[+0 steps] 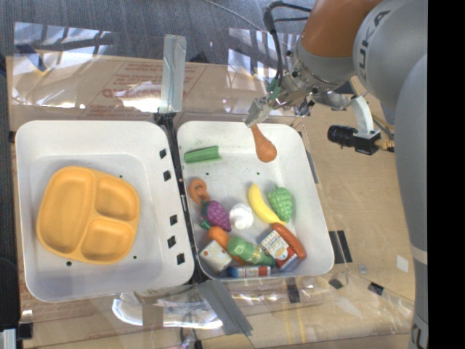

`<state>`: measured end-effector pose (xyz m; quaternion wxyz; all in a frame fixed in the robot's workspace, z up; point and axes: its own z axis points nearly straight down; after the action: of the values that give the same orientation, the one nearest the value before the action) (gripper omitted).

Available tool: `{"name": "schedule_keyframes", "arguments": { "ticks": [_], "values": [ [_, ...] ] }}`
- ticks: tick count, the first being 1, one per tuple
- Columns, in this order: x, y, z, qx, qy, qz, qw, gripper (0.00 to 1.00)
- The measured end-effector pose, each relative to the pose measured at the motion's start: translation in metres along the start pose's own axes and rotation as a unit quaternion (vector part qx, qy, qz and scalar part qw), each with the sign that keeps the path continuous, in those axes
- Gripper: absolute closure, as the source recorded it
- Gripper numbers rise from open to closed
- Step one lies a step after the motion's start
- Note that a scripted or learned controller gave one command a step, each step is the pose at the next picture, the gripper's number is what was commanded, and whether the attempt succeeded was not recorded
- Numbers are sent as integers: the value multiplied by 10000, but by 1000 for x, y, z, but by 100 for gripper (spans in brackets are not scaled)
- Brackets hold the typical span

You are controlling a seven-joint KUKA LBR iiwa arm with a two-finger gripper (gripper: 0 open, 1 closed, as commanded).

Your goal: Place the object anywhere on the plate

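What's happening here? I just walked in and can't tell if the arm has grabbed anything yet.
The grey arm reaches in from the right, with its gripper above the far edge of the right bin. An orange drumstick-shaped toy hangs from its tip, apparently lifted above the pile of toy food in that bin. The yellow divided plate sits in the left bin with nothing on it, so the placing is not yet done.
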<state>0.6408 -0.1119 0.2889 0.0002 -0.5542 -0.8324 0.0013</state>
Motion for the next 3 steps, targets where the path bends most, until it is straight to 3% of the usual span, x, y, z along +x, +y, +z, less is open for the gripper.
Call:
{"name": "schedule_keyframes", "arguments": {
  "ticks": [1,2,3],
  "values": [
    [-9,-42,22,18,17,1746,9846,100],
    [101,-39,101,34,25,1392,9903,100],
    [179,6,32,-24,1,-584,9983,100]
  ]
}}
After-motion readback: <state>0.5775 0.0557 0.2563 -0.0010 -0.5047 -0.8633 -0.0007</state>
